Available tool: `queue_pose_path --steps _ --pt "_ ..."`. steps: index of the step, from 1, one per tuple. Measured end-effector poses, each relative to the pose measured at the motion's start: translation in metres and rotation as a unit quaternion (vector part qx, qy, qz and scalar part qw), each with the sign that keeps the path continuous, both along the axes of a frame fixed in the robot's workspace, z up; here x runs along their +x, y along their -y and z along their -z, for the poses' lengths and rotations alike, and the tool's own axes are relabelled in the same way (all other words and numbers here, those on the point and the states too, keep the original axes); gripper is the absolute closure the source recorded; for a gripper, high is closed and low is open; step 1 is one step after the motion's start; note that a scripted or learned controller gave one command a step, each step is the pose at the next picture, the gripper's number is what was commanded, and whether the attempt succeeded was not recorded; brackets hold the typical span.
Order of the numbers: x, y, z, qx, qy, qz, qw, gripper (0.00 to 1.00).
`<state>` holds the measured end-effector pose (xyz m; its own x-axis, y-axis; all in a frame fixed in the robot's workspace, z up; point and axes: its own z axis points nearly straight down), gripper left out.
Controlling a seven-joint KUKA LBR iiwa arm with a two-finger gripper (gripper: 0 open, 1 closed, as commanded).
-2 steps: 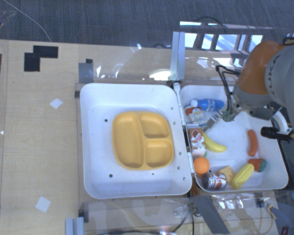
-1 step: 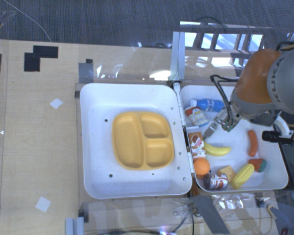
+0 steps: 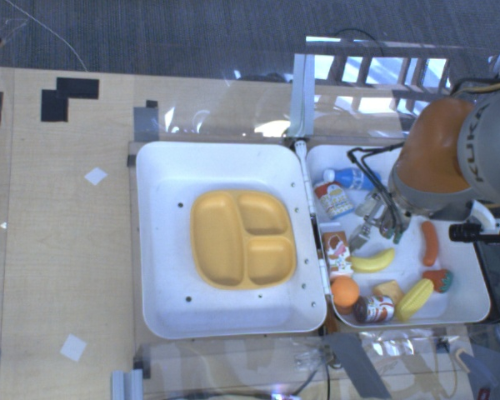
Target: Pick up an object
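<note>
Table: pale wood-grain table with black squares stuck at its far left; dark ribbed floor beyond the far edge.
Left bin: shallow, glossy white bin with rounded corners; a matte yellow tray with three compartments lies in its middle.
Right bin: matching white bin, touching the left one along a shared rim, crowded with small plastic toy foods.
Toy foods: a curved yellow banana sits mid-bin; a smooth round orange lies near the bin's near-left corner; a lumpy yellow corn cob lies to the right of it with a red strawberry just beside; a slim red sausage lies further right; a blue-capped white bottle and a red-labelled pouch lie at the far left.
Arm: grey, with a broad orange band, reaching in from the right over the right bin.
Tool: metallic tool slanting down toward the left, its tips just above the banana's far end; nothing visibly between its fingers, and I cannot tell how wide they stand.
</note>
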<state>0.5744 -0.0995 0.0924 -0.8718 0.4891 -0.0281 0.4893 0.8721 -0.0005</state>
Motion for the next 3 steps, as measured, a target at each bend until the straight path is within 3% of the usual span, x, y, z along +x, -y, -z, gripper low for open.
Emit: queue_pose_path --steps 1,2,3 --pt "-0.081 0.012 0.001 0.0026 -0.002 -0.122 0.9925 0.00" --pt "-0.003 0.048 -0.049 0.0041 -0.005 -0.081 0.9967 0.00" --pt "0.054 0.030 0.002 0.0087 -0.018 0.049 0.9986 0.00"
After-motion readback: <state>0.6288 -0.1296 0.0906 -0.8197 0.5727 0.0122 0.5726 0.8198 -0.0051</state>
